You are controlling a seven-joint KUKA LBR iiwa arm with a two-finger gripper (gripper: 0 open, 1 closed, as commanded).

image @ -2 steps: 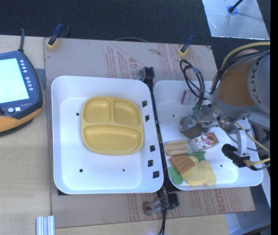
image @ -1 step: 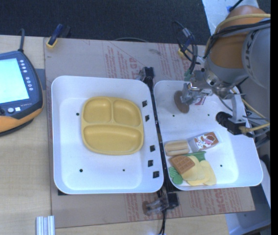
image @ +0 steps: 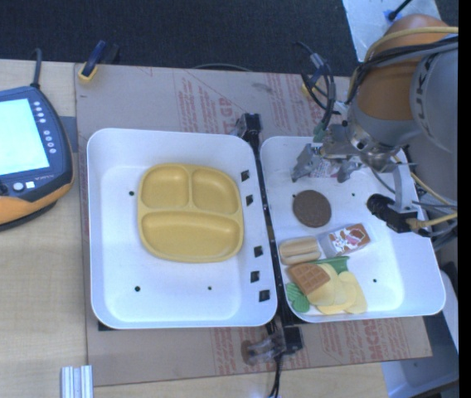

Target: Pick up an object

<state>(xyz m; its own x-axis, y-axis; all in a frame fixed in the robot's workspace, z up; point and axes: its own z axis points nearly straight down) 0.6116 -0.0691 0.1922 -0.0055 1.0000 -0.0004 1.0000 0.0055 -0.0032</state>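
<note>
The claw hangs over the far end of the right bin, its metal tips low near the bin floor and just behind the brown disc; whether it is wide or narrow I cannot tell, since the wrist hides the gap, and nothing shows between the tips. The likely targets all lie in this bin: the disc stands alone in the middle, the bun and packet lie side by side nearer the front, and a waffle rests on a heap of yellow and green pieces at the front left corner. To my mind the disc is the best pick, as it is closest and has bare floor all round it, so the tips can straddle it without nudging a neighbour. It looks flat and thin, so the claw would need to come straight down and reach the floor before closing, or it may skid off the top. The heap is a poorer choice: pieces overlap and sit close to the bin wall and the divider between bins. Open room lies to the right of the disc and along the bin's far right; the cables trailing there could snag. The left bin holds a yellow tray, well apart from the claw.
</note>
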